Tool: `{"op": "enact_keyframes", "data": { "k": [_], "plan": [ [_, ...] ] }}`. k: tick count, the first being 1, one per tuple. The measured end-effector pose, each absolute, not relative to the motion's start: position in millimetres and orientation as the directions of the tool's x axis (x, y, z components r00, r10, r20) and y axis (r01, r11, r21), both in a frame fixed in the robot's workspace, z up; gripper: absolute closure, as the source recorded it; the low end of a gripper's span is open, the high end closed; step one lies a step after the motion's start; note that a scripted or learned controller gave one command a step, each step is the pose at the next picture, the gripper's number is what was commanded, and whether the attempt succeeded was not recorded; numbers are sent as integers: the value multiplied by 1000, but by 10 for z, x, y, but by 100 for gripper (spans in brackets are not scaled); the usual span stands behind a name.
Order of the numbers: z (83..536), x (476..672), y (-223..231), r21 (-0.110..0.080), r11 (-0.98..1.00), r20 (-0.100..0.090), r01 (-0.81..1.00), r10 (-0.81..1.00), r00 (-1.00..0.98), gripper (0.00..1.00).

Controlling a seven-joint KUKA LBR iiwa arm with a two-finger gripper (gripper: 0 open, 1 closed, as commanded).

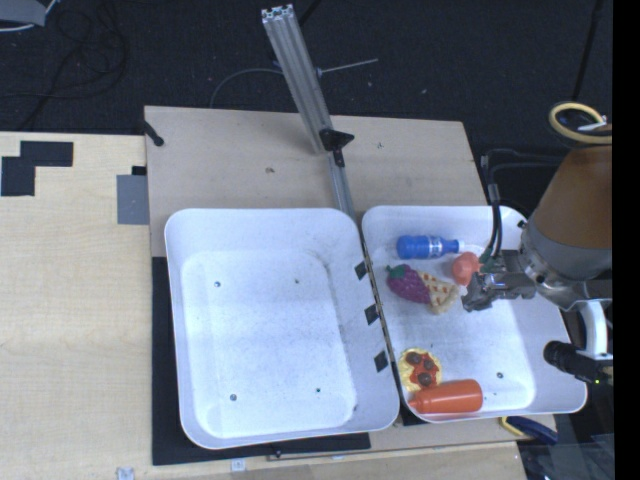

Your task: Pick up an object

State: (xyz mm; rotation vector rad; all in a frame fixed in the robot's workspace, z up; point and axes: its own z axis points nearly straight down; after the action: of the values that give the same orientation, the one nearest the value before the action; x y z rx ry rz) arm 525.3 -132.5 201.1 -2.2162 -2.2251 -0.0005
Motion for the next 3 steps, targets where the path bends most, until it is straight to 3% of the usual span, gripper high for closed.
{"op": "enact_keyframes", "data": {
  "k": [3],
  "plan": [
    [2027, 5238, 227, -1, 4, 1, 1000, 1000, -4, 100]
  ]
}}
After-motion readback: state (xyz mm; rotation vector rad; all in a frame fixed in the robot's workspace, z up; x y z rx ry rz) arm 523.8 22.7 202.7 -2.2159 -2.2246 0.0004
